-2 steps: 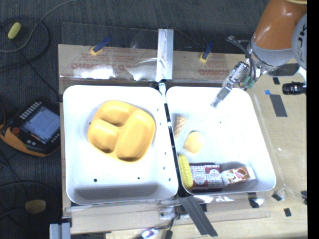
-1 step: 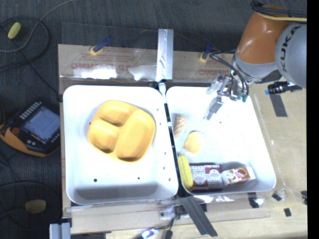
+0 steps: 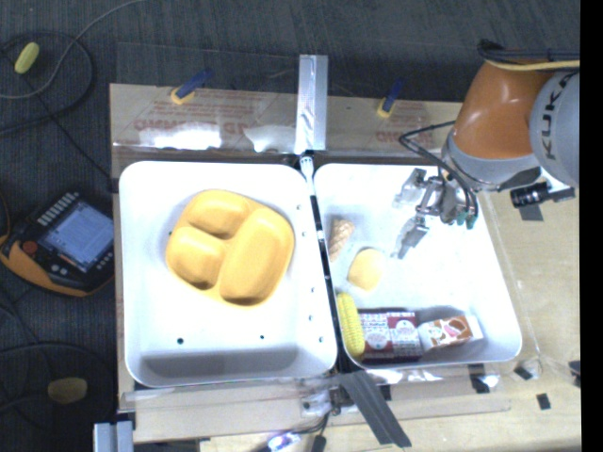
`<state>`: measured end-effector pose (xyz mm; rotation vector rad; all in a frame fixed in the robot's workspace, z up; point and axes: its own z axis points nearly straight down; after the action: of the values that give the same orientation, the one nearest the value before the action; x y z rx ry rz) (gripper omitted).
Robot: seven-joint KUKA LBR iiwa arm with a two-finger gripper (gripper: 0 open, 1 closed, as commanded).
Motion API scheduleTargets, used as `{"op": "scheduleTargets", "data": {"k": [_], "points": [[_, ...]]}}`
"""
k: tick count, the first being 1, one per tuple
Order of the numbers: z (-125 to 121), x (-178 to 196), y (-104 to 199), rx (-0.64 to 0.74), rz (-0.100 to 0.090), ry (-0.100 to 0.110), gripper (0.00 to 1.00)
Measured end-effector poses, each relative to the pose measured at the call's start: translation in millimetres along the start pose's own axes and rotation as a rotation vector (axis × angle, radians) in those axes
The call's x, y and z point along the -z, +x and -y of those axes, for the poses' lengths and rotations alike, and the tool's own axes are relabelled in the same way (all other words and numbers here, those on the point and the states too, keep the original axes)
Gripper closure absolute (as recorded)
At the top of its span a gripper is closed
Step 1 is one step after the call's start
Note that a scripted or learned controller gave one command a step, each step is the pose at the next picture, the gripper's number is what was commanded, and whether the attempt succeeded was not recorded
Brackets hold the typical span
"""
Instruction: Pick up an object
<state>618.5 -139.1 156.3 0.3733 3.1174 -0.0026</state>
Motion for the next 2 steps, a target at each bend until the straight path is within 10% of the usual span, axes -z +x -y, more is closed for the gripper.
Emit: {"op": "scheduleTargets", "data": {"k": [2], "points": [[23,-4,-14,0.047,0.001,0.000,0.00]]}}
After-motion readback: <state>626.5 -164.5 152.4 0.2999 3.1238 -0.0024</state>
